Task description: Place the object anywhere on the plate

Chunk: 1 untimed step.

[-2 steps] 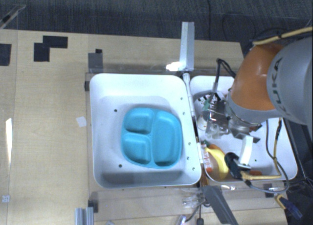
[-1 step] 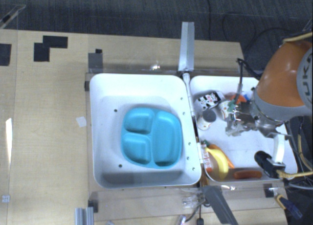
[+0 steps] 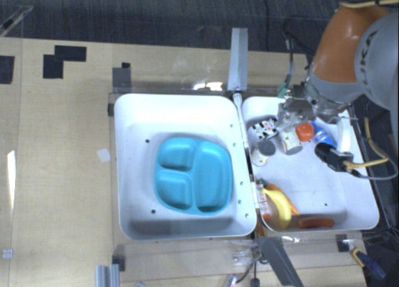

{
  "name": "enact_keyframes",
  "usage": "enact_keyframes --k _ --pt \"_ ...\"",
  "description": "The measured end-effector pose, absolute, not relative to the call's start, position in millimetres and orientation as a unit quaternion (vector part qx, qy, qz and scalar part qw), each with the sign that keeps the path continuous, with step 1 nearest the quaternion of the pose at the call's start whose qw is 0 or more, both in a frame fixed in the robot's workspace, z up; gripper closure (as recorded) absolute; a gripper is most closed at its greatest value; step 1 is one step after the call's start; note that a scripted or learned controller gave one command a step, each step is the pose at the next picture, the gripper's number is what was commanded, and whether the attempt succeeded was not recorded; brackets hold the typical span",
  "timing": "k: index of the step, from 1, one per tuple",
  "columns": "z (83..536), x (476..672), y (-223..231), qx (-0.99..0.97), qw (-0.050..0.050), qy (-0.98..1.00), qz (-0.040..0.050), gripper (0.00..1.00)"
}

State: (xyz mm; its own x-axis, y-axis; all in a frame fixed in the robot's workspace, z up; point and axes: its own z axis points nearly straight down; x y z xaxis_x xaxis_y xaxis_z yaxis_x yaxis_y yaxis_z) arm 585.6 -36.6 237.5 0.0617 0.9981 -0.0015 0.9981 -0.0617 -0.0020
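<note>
Hanging over the far left part of the right bin [image 3: 368,217], the gripper [image 3: 293,131] sits low among a small cluster of things, and whether it is released or clenched cannot be told from this slanted look down, since the wrist and its fittings cover that spot. Nothing can be seen grasped.

Close around the gripper lie a small orange piece [image 3: 304,132], a blue piece [image 3: 322,137] just beside it toward the right wall, a dark round thing [image 3: 267,147] and a white speckled thing [image 3: 262,127] near the wall shared with the other bin. Which of these is meant as the object is unclear. Well apart, at the near left corner of the same bin, a banana [image 3: 279,204] lies with its long axis running from the shared wall toward the near edge, and a reddish sausage-shaped thing [image 3: 315,221] lies along the near edge beside it.

The blue plate [image 3: 193,175], with three compartments, rests in the middle of the left bin [image 3: 134,155], with nothing on it. So the deciding relation is this: the plate lies to the gripper's left across the shared wall and somewhat toward the near edge. Any carry would probably need to lift clear of that wall before travelling left.
</note>
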Motion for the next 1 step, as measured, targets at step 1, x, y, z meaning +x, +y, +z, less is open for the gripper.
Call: enact_keyframes --k 1 --pt "203.5 619.9 2.9 -0.714 0.000 -0.700 0.0007 1.00"
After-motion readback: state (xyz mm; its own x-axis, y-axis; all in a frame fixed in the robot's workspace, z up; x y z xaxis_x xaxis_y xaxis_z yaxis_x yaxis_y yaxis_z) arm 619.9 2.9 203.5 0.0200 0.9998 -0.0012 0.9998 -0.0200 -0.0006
